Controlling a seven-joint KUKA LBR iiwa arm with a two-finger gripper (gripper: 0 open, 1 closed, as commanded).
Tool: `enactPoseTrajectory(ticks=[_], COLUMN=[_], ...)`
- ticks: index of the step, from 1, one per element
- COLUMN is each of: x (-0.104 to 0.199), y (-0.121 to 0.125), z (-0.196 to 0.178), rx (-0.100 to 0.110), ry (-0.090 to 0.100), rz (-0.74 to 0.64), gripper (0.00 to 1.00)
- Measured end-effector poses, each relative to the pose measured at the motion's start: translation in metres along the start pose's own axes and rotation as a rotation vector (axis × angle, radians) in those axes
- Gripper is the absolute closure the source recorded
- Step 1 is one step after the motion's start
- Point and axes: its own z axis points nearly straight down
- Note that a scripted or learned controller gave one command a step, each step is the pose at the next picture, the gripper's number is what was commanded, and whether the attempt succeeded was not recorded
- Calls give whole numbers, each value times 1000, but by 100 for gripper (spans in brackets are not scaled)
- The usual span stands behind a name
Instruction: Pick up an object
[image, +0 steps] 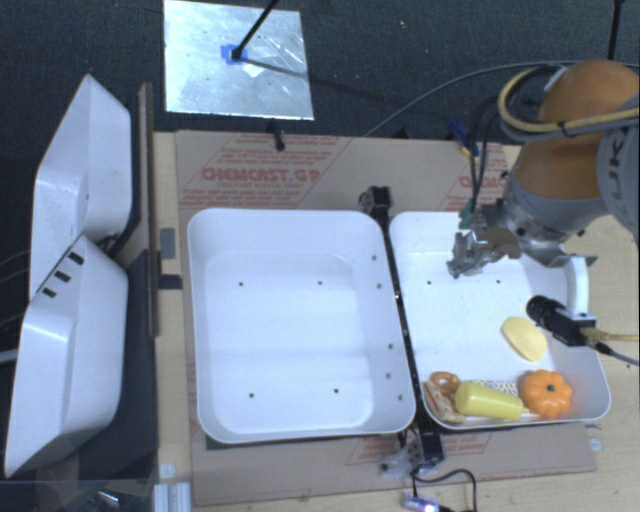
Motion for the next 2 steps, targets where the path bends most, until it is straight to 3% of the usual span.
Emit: enactPoseTrajectory(ticks=[2], x=[83], y=[36], z=[17], rx=[0], ry=[0], rz=[1], gripper=[100])
